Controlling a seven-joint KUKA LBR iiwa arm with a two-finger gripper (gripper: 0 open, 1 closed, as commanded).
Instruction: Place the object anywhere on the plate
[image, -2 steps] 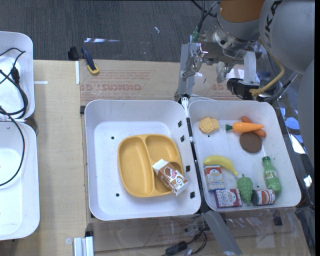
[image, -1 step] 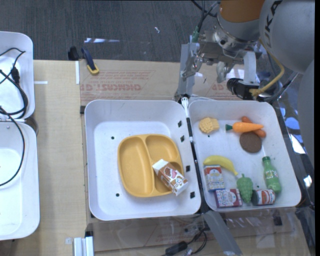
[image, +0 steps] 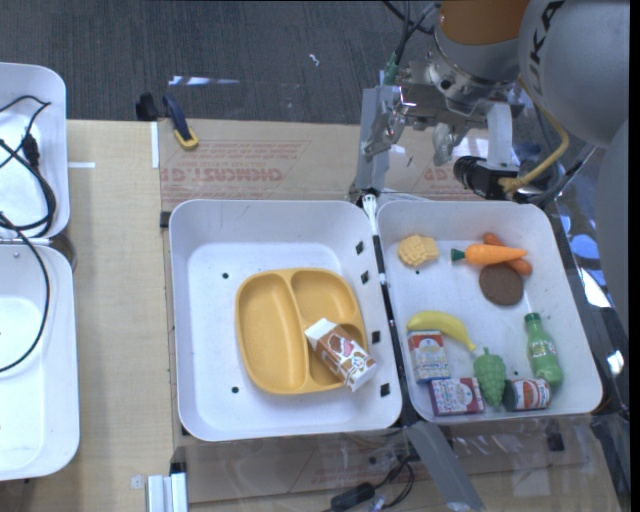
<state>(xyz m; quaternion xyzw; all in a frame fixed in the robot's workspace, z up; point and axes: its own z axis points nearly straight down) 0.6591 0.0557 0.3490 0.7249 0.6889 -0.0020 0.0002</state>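
Two white bins sit side by side in the middle of the frame. In the left bin (image: 200, 330) lies a yellow plate (image: 270, 330) with two sections. A small carton (image: 340, 355) with a white top and orange sides lies tilted on the lower right part of the plate, and its lower end sticks out over the plate's rim. The right bin (image: 570, 300) holds many toy foods. A yellow corn piece (image: 418, 250) is near its upper left corner. An orange carrot (image: 497, 254) lies to the right of the corn, and a brown round cookie (image: 501, 286) sits just below the carrot. A yellow banana (image: 442, 326) is lower down, with a small red and white box (image: 429, 356) just under it. Another little box (image: 456, 396) sits near the bottom edge, next to a green bumpy fruit (image: 491, 374) and a small can (image: 526, 394) lying on its side. A green bottle (image: 543, 350) stands near the right wall. The gripper (image: 420, 125) hangs at the top of the frame, above the far edge of the bins, well apart from the carton. Its two fingers are spread wide with nothing between them. A blue and yellow tool (image: 178, 122) lies on the bench at the upper left.
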